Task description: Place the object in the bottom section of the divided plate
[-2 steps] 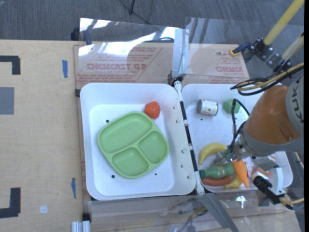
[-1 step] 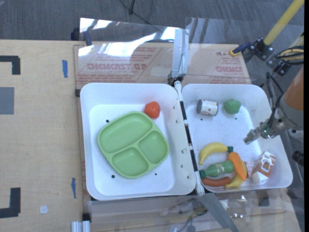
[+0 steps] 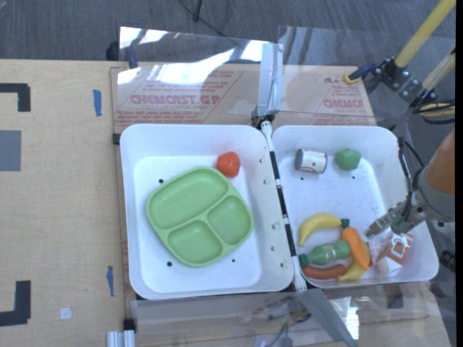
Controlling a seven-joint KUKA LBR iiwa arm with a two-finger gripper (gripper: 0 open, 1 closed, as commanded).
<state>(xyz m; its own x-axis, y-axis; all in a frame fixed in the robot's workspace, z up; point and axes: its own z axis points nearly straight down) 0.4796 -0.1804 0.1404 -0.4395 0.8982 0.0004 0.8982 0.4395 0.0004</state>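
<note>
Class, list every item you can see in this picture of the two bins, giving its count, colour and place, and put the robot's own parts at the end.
bins: 2, white, side by side on the bench, left, right
divided plate: 1, light green, left bin, three sections
tomato: 1, orange-red, left bin, just past the plate's upper right rim
can: 1, white and brown, right bin, top left
green pepper: 1, green, right bin, top, beside the can
banana: 1, yellow, right bin, lower middle
carrot: 1, orange, right of the banana
bottle: 1, green, below the banana
sausage: 1, red, under the bottle
carton: 1, white and orange, right bin, lower right
gripper: 1, grey, over the right bin's right side
</note>
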